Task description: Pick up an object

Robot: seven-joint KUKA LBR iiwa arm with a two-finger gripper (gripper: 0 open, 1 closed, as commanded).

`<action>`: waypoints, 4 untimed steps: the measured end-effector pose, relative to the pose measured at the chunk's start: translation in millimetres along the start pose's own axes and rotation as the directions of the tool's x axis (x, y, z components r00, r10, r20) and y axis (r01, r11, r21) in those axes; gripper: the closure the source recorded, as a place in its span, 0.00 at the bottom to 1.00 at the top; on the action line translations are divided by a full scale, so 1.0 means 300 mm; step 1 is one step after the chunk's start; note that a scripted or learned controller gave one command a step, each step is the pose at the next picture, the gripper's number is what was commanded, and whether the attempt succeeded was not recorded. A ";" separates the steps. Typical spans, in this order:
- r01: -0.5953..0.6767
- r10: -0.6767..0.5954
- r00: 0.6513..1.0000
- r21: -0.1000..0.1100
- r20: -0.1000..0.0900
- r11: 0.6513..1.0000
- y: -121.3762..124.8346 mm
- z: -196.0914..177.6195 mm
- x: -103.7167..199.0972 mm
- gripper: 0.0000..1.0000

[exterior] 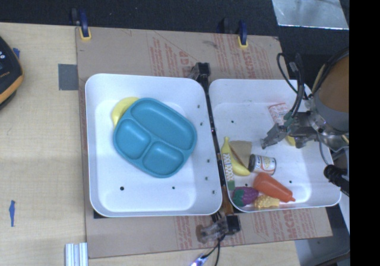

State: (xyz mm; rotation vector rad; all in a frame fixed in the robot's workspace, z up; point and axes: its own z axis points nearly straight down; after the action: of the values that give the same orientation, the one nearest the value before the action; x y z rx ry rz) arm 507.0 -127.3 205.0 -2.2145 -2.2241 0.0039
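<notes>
Two white bins [98, 140] are seen on brown cardboard printed with red lettering [163, 51]. A blue divided plate [155, 137] is laid over a yellow item [122, 107]. A yellow banana [228, 155], an orange carrot [274, 187], purple grapes [243, 195] and yellow corn [267, 202] are noted. The tabletop [35, 152] is pale wood-toned.

The arm [335, 95] enters from the right edge of the camera view, its orange band showing above a grey wrist section. From the wrist, dark cables loop upward and curl back toward the arm. The gripper [284, 133] points leftward and slightly downward, low over the right side of the scene, its metal fingers [272, 138] spread a little apart with nothing between them.
</notes>
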 end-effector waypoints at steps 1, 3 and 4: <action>0.001 -0.001 1.000 0.001 0.000 1.000 -0.058 0.375 0.035 0.00; 0.002 -0.002 1.000 -0.001 0.001 1.000 0.206 0.341 -0.125 1.00; -0.002 0.002 1.000 -0.002 0.000 1.000 0.075 0.125 -0.129 1.00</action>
State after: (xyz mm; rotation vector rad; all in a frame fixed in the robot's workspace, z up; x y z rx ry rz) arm 529.6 -165.9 167.3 -2.2179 -2.2231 0.0020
